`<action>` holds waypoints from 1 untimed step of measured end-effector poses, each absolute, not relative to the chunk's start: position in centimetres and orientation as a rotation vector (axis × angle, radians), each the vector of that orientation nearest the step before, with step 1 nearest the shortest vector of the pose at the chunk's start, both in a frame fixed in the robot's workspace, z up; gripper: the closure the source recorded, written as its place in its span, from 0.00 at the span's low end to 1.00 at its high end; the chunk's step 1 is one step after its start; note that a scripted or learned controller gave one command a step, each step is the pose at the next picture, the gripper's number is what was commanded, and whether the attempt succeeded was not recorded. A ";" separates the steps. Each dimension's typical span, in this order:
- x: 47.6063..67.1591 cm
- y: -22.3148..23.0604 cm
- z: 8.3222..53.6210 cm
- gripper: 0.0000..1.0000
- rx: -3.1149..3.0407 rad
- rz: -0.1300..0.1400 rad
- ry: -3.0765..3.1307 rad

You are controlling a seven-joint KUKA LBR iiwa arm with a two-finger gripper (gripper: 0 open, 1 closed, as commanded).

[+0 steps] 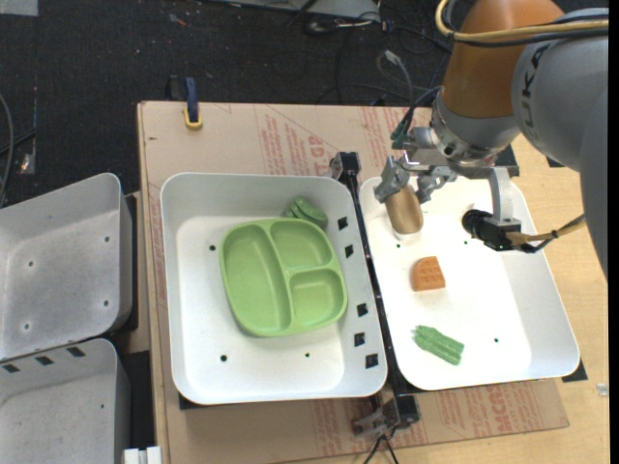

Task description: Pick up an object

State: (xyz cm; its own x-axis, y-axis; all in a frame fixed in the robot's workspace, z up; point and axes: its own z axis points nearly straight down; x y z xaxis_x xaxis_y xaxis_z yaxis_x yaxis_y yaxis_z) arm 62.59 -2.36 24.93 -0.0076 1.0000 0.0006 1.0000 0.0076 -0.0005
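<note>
the gripper [404, 184] hangs at the right bin's [542, 298] upper-left corner, its fingers pinching a tan cylinder [406, 212] whose long axis points down toward the bin floor.

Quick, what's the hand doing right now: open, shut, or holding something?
Hand: shut on the tan cylinder, held above the right bin.
</note>
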 end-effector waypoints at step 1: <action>61.4 2.4 23.4 1.00 -2.211 0.002 -2.227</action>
